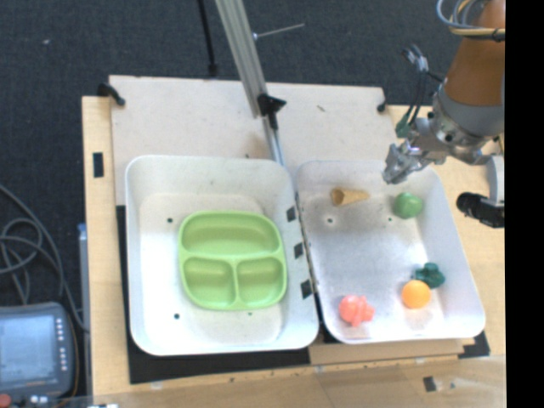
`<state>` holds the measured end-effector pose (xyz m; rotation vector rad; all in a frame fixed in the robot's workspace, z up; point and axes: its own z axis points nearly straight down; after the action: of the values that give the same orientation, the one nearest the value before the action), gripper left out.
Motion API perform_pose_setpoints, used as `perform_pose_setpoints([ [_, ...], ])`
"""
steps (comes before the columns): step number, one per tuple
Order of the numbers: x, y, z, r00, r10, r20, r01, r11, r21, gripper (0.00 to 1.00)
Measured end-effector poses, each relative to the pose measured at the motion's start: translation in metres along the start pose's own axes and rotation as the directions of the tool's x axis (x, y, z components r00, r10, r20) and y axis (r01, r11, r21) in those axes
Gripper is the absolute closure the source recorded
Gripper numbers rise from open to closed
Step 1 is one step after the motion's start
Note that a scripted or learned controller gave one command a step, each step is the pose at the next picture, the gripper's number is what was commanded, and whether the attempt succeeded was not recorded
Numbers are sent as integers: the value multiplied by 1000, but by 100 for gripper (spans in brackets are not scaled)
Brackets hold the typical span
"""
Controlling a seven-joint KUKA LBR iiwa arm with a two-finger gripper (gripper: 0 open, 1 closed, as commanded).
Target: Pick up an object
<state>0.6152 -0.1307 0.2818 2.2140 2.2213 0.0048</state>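
The right white bin (374,253) holds several small objects. A tan cone-shaped piece (348,196) lies near its far edge, and a green ball (409,205) sits to the right of it. Toward the front lie a pink-red lump (356,309) and an orange ball (416,294), with a dark green piece (430,274) just behind the orange one. My gripper (398,167) hangs over the bin's far right corner, above and left of the green ball, between it and the cone. Nothing shows between its fingers.
The left white bin (153,228) carries a light green three-compartment tray (231,259). A slanted metal post (246,49) rises from the bench behind the bins. A grey monitor (30,351) stands at the lower left, off the bench.
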Motion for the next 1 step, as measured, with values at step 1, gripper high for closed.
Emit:
perform_pose_setpoints([
  [1, 39, -19, 14, 1000, -1, -1, 1, 1000, 6, 100],
])
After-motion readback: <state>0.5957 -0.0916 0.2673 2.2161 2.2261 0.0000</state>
